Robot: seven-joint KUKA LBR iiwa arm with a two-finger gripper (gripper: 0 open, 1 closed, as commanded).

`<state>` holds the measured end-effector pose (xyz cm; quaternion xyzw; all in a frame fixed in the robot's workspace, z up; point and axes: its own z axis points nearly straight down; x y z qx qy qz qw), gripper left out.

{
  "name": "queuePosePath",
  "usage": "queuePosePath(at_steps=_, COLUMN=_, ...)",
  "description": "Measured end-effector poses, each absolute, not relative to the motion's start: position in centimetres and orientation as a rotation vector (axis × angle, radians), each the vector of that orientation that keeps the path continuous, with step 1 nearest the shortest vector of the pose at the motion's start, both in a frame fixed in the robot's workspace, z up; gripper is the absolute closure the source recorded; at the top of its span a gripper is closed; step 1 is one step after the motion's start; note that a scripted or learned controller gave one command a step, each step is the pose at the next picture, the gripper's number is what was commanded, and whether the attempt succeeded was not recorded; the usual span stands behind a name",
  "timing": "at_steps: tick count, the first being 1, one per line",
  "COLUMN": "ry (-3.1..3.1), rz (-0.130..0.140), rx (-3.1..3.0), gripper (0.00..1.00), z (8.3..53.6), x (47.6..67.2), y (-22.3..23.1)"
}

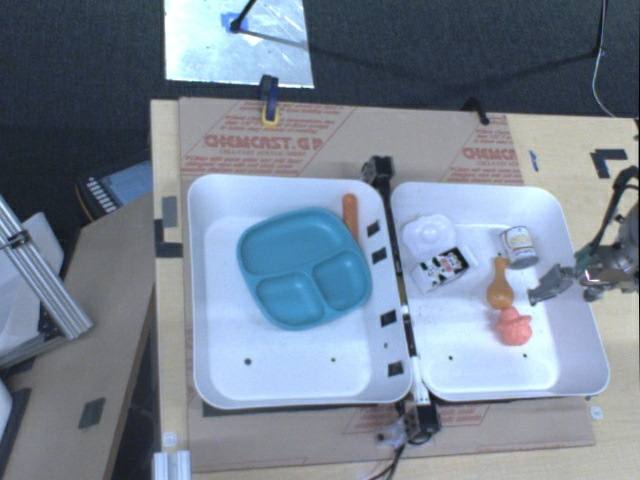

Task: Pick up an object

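The right bin (560, 368) holds several small objects: a white lumpy piece (427, 233), a black-and-white patterned box (441, 267), a small tin can (517, 245), an orange gourd-shaped toy (499, 284) and a pink toy (514, 327). My gripper (551, 288) reaches in over the right bin's right side, just right of the orange toy and above the pink one. It is small and grey here, and nothing shows in its grasp.
The left bin (220, 368) holds a blue divided plate (303, 279) and an orange stick (350, 215) at its far right corner. A black divider rail (398, 298) runs between the bins. A metal sheet (237, 28) lies beyond the bench.
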<state>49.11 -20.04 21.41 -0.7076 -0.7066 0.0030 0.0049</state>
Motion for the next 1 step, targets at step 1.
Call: queuePosePath(at_steps=1, ry=-2.226, rz=-0.001, rx=-2.218, gripper=0.0, z=22.06, x=49.41, y=-19.96)
